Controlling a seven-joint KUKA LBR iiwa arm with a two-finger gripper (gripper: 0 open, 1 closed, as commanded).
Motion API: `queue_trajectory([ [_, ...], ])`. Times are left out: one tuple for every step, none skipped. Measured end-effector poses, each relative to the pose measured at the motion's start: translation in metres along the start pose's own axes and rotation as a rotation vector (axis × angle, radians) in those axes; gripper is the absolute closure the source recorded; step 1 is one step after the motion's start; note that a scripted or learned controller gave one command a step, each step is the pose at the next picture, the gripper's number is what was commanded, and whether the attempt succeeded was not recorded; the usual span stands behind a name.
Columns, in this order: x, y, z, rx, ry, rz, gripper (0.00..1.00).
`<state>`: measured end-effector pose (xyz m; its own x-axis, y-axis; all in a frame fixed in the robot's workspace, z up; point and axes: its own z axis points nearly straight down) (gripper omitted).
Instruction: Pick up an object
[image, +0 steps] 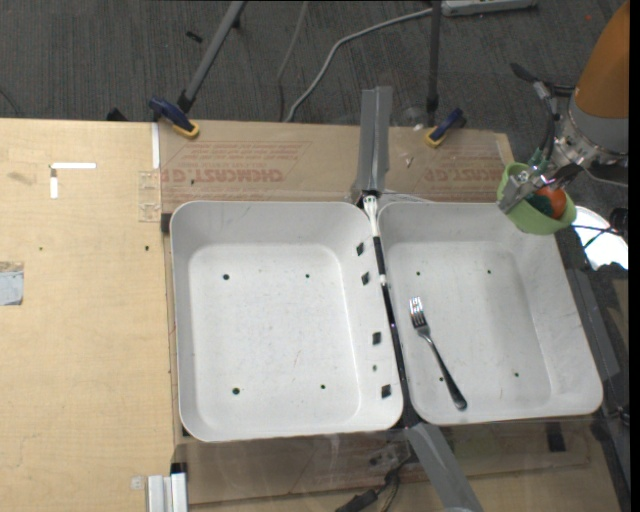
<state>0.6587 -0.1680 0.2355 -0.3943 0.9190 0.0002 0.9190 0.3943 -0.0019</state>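
**Ana:** Camera view, from the left: the left bin (275, 320) sits nearest the wooden bench top (75, 300). Why two bins jammed together?

**Ben:** Probably so the arm can lift from one and drop in the other without travelling far. A grey divider (376, 150) runs back from the seam at twelve o'clock, and clamps (176, 118) pin the cardboard backing (260, 165), likely to keep it all from sliding.

**Ana:** And the right bin (540, 300)?

**Ben:** One fork (434, 352) lies flat in it, tines toward eleven o'clock, handle toward five. It rests on the floor of the bin, well apart from the arm.

**Ana:** So where is the gripper (543, 185)?

**Ben:** At the right bin's two o'clock corner, over the rim. A green cup-like object (532, 212) with something orange-red inside hangs at its tip, tilted.

**Ana:** Is it gripped?

**Ben:** It looks carried, since nothing else supports it there, but the fingers are hidden behind it, so I can't tell how wide they stand.
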Motion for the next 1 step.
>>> queue_trajectory([
  [0.0630,0.0262,-0.0002,0.005,0.001,0.458,1.00],
])
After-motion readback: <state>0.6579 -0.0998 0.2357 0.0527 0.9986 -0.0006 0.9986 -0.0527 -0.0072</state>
